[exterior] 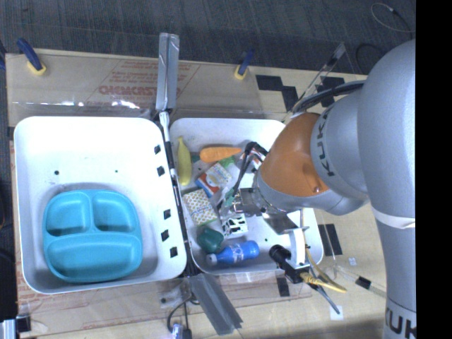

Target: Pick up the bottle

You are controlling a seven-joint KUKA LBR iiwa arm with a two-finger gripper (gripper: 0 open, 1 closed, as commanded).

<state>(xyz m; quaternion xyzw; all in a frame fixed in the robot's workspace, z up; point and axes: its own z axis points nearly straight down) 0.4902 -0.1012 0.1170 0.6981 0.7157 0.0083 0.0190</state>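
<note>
1. Gripper (233,205) sits low over the middle of the right bin (212,128), right in among the clutter. Whether it is apart or together I cannot tell, as the wrist hides it.
2. Nothing can be seen clamped in it.
3. Down to the bottle (238,252) now: blue, on its side, close to the right bin's near wall, just below the gripper and apart from it.
4. At the bottle's left end sits a dark green round thing (210,239), so close they seem to touch.
5. Further back in that bin, a banana (183,162) lies along the left wall and a carrot (220,152) sits beside it, with a checked packet (198,205) between the banana and the green thing.
6. Above it all is the arm (371,140), its orange band (296,162) reaching in from the right.
7. Over in the left bin (85,143) lies a blue divided tray (92,235) — three compartments, well apart from the action.
</note>
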